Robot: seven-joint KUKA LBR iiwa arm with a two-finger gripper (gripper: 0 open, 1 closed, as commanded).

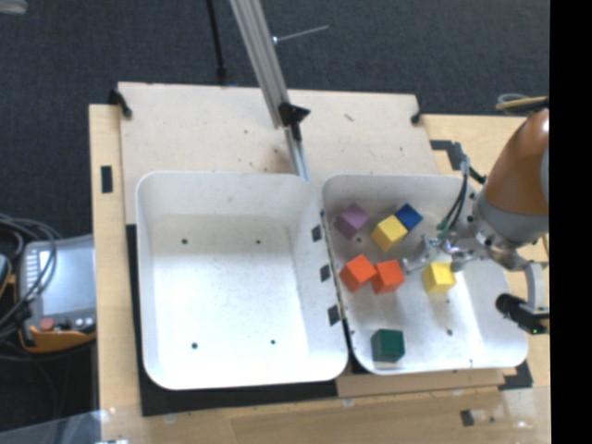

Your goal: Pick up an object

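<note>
Gripper (pixel 435 252), finger state indiscernible, hangs low in the right bin (pixel 490 340) just beside a yellow cube (pixel 438 277), apparently positioned to pick it.

left of the bench, a grey box (pixel 57 276) beside dark cables (pixel 11 248), an orange-edged device (pixel 57 336) just below. behind the bins, a slanted aluminium rail (pixel 257 40) held by a black clamp (pixel 293 115) on a pale board (pixel 231 128). all round, dark carpet (pixel 92 35).
</note>
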